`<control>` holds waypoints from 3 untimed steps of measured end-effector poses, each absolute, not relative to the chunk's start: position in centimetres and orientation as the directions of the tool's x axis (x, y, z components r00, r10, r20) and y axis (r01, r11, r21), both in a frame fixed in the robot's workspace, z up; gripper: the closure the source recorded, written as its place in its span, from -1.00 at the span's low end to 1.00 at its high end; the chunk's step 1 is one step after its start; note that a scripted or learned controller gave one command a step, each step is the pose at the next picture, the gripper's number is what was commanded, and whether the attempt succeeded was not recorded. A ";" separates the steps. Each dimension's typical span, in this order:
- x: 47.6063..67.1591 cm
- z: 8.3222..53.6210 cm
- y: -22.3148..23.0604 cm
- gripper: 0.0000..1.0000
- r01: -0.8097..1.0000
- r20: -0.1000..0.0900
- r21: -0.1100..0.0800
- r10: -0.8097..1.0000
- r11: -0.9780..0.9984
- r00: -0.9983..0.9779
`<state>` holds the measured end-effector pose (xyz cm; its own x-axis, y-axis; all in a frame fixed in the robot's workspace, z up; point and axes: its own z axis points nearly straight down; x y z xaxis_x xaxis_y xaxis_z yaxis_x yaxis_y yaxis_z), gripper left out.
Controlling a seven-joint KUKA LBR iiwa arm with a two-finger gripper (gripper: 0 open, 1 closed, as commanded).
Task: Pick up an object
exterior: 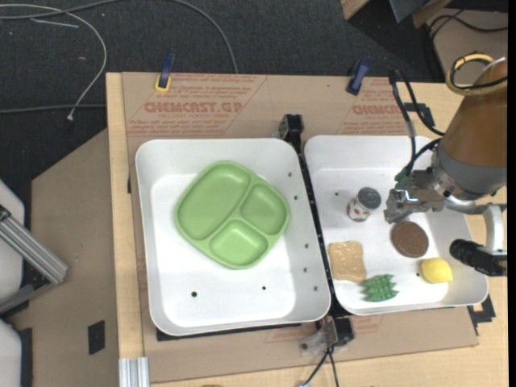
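Beside the hand, a small can lies tipped, lengthwise left-right.

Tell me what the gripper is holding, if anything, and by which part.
Cannot be told. The gripper hangs in the right bin just above the brown disc, but nothing visibly sits between its fingers.

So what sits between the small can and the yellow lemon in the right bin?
The camera view shows the brown round disc lying between the small can and the lemon, apart from both.
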<state>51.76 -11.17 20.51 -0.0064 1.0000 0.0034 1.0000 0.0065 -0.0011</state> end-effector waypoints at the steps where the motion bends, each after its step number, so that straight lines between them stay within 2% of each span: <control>1: 53.3 21.8 -5.5 1.00 1.000 0.002 0.002 1.000 0.008 -0.008; 2: 54.5 22.9 -0.5 1.00 1.000 0.002 0.002 1.000 0.007 -0.007; 3: 55.2 21.8 5.0 1.00 1.000 0.002 0.000 1.000 0.007 -0.007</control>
